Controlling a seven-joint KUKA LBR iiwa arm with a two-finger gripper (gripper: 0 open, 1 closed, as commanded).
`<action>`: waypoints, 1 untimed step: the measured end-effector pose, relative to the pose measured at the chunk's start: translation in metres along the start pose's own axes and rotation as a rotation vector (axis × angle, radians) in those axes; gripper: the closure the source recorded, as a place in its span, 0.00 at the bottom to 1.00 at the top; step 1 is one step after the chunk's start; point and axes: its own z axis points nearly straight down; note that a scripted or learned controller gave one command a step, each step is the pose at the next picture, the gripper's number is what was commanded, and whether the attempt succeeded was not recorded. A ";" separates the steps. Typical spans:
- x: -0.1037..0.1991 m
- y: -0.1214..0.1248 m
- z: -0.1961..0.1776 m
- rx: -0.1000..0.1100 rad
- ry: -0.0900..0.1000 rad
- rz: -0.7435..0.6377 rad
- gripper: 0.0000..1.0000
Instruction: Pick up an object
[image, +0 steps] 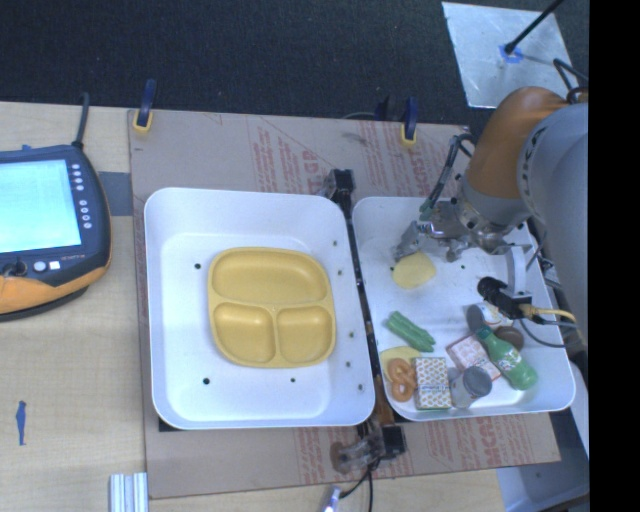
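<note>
A handheld control pendant with a lit screen rests at the far left on the light wood bench. A small blue mark lies on the bench below it. A brown cardboard sheet covers the bench centre, fixed at its rear edge by two blue-handled clamps. Dark carpet runs behind the bench; a pale sheet lies on it at upper right.

The left bin sits on the cardboard and holds a yellow three-compartment tray, lying flat near the bin's centre. Black brackets join the two bins at the rear and front of their shared edge.

The right bin holds the loose objects. A pale yellow rounded piece lies in its rear half. A green pod-shaped item lies near the middle. Along the front wall sit a round pretzel-patterned piece, a patterned packet, a grey cylinder, a reddish card and a green bottle, closely grouped, some touching.

The gripper hangs over the rear of the right bin, just above and beside the pale yellow rounded piece. The state of its closure cannot be determined. The grey arm with its orange band enters from the right.
</note>
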 end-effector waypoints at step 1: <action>0.029 0.004 0.000 0.002 0.001 0.000 0.00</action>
